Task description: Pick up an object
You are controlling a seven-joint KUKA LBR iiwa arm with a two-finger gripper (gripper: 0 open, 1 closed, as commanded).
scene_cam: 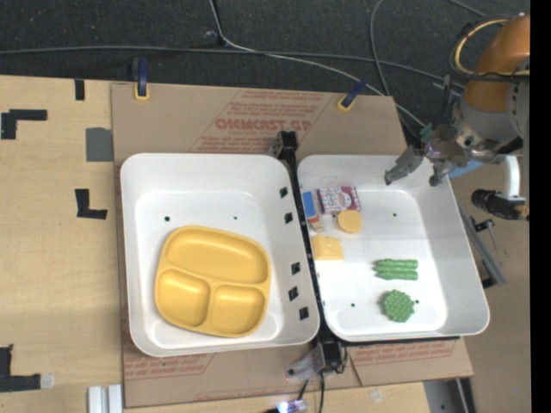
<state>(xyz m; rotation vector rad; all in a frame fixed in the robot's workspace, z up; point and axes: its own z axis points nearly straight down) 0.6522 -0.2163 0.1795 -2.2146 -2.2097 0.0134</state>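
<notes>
Bench with cardboard sheet, two white bins | left bin: yellow tray | right bin: packet, round yellow piece, cheese square, green beans, broccoli | gripper over the far rim, jaws apart, nothing between them | risk: packet cluster crowded against the divider; fingers may clip a neighbour or the wall

Cardboard sheet under the bins, upper centre of frame: red printed lettering, largest line reads roughly "CHEMCAST GP"; smaller lines above and below it too blurred to make out. More red print on the same cardboard along the lower left edge, illegible. Small packet in the right bin, upper left part: coloured label, text too small to read.
</notes>
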